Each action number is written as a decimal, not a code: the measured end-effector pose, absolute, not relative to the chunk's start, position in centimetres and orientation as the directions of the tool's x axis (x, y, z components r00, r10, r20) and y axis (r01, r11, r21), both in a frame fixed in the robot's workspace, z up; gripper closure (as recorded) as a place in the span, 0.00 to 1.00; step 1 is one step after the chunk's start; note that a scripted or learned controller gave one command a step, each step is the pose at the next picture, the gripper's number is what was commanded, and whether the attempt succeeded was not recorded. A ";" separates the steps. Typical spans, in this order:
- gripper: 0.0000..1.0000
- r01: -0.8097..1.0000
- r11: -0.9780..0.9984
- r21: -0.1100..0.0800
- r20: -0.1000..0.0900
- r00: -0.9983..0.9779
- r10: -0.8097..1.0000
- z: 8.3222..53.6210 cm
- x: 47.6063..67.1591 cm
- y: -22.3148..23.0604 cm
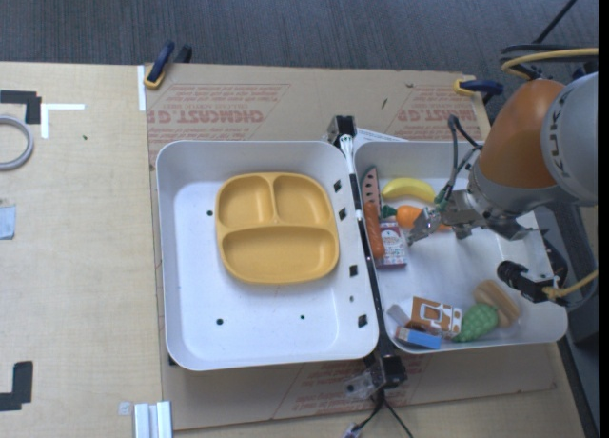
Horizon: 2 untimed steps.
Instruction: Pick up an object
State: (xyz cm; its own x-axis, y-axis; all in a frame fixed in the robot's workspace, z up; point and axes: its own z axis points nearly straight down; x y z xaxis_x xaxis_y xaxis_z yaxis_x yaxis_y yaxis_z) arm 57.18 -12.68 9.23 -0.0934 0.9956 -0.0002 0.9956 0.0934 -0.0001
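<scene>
Here the hand (425,224), narrowly parted and empty, hangs beside the orange (407,216); it should centre over it before closing.

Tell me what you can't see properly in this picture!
- End effector: too small and blurry in the camera view to tell how its fingers stand.
- Small carton in the right bin: its print is too tiny to read.
- Arm: cut off by the right edge.
</scene>
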 end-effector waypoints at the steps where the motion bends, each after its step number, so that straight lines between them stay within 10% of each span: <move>1: 0.00 0.993 -0.105 -0.057 -0.003 0.105 0.994 8.9 64.8 -10.2; 2: 1.00 0.993 -0.104 -0.057 -0.004 0.104 0.995 9.8 64.8 -10.3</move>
